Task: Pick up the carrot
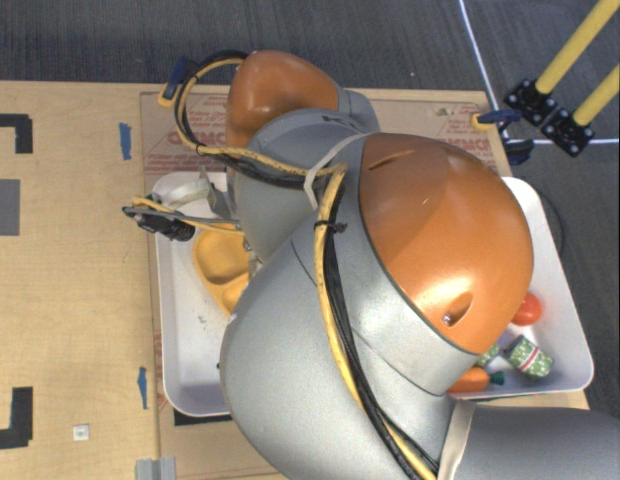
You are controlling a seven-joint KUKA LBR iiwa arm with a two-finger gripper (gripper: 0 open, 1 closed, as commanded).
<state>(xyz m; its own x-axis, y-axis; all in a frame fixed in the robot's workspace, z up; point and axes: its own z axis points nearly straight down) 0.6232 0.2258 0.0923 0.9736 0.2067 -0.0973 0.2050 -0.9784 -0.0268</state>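
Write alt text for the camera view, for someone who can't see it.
A grey and orange robot arm fills most of the frame, reaching over two white bins. A yellow object lies in the left bin; an orange carrot peeks out at lower right.

Tan bench (70, 298), two white bins (180, 368) side by side on it

arm (390, 298) over both bins | carrot (474, 378) in rt bin (565, 298), near corner

Much of both bins is being covered by the arm (390, 298). In the left bin (180, 368), a yellow object (220, 263) is being partly hidden. An orange carrot (472, 379) is lying in the right bin (565, 298).
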